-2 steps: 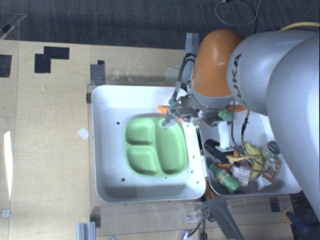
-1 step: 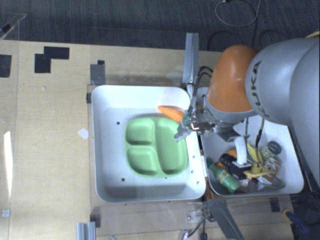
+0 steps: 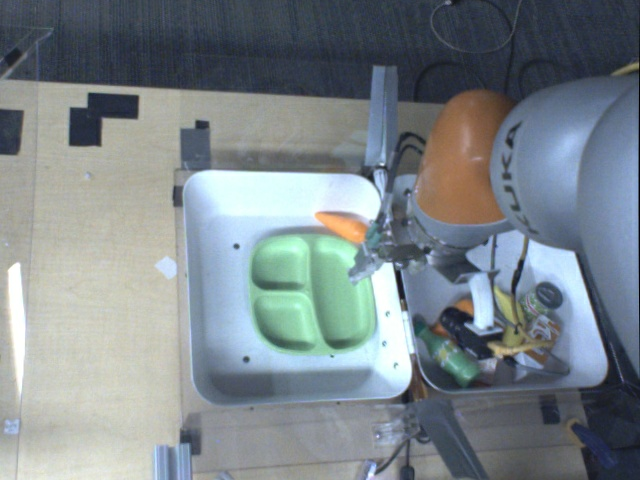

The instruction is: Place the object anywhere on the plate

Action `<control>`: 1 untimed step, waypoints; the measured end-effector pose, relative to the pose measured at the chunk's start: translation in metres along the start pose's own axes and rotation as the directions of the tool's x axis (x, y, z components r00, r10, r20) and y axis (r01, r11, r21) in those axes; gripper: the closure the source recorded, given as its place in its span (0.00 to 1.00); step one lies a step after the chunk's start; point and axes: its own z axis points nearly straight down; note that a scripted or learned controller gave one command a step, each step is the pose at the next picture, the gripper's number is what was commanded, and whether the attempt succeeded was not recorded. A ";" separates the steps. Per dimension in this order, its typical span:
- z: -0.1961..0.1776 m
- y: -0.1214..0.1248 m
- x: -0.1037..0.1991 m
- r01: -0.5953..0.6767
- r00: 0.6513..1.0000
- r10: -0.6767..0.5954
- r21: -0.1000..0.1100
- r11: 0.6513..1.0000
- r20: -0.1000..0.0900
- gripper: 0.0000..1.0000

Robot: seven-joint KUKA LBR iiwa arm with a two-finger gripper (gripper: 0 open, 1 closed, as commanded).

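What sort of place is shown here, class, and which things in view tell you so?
Most likely a robotics lab test bench: a KUKA arm reaches over two white bins, a green sectioned plate lies in one, and cables trail on the floor.

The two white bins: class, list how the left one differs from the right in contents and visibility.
The left bin holds a green divided plate and an orange carrot; the right bin holds a jumble of small items. The left bin lies in full view; the arm covers the right bin's upper part. Both are shallow and white.
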 end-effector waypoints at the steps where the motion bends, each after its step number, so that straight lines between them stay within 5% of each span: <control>1: -0.036 -0.043 -0.009 0.101 0.995 -0.101 0.000 0.995 0.000 0.00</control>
